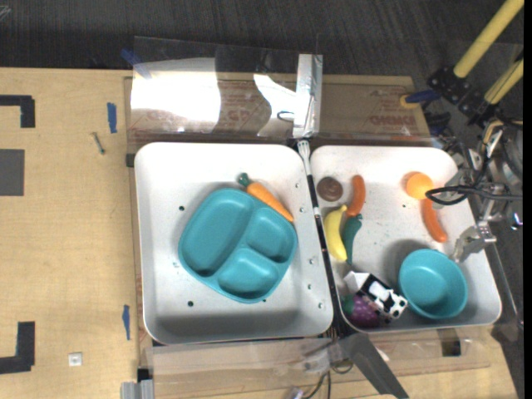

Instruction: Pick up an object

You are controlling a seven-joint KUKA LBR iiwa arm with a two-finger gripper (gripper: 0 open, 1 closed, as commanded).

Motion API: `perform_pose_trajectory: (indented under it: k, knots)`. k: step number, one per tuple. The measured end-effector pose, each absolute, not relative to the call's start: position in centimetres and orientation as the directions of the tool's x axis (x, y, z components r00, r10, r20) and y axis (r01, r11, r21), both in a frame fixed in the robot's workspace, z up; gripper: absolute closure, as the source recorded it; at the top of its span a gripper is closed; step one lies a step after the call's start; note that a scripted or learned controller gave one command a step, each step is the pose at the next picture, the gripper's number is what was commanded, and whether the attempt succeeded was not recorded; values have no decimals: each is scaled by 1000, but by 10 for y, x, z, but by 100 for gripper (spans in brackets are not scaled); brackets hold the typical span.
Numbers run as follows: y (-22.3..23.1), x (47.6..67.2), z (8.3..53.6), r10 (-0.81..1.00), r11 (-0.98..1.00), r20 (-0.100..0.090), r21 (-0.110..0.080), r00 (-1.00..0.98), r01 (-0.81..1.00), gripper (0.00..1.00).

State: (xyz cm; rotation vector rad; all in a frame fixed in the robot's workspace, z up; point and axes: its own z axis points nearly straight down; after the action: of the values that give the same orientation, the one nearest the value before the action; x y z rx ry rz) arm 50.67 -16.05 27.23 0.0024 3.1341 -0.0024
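The right bin [378,223] holds several toys. A yellow banana [335,233] lies beside a dark green piece [349,233], with a red-orange chili [357,194] and a brown round piece [331,189] above them. An orange fruit [417,184] and an orange sausage shape [433,220] lie at the upper right. A teal bowl [431,283] stands at the lower right, next to a black-and-white cow [381,297] and purple grapes [363,309]. My gripper [467,244] hangs at the bin's right rim, just above and right of the bowl, with nothing visibly in it.
The left bin [158,189] carries a teal divided plate [237,243] with an orange carrot [269,198] on its upper right rim. Dark cables [457,194] and yellow bars [490,27] crowd the right side. Cardboard and clear plastic [216,98] lie behind the bins.
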Motion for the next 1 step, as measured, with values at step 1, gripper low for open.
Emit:
perform_pose_trajectory:
  k: [1]
  knots:
    - [-205,542,143,12,1000,8,3,-1000,12,0]
